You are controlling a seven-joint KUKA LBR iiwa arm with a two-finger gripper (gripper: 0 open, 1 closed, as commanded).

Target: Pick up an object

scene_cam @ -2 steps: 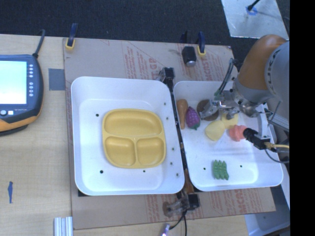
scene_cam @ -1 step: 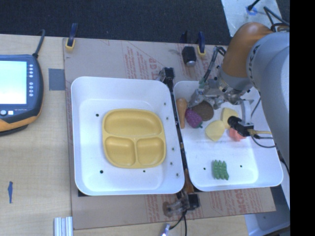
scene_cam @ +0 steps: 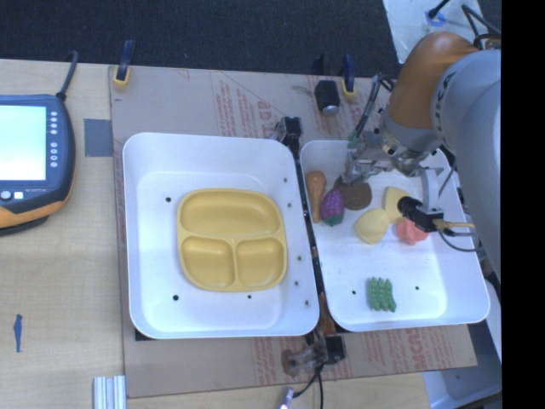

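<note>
Camera view: fingers [scene_cam: 351, 175], state unclear, over brown piece [scene_cam: 356, 196] beside purple piece [scene_cam: 332, 204].

A yellow plate [scene_cam: 230, 237] with three parts sits in a white bin [scene_cam: 140, 228], to the left of the gripper [scene_cam: 362, 167]. Much farther left lies a screen box [scene_cam: 30, 156].

bins [scene_cam: 145, 228]: smooth white plastic | tray [scene_cam: 232, 238]: matt yellow plastic | bench [scene_cam: 51, 296]: pale wood grain | arm [scene_cam: 468, 100]: glossy grey shell

A yellow divided tray [scene_cam: 232, 237] lies in a white bin [scene_cam: 145, 228]; purple [scene_cam: 332, 204], green [scene_cam: 381, 295] and pink [scene_cam: 410, 232] toys nearby.
</note>
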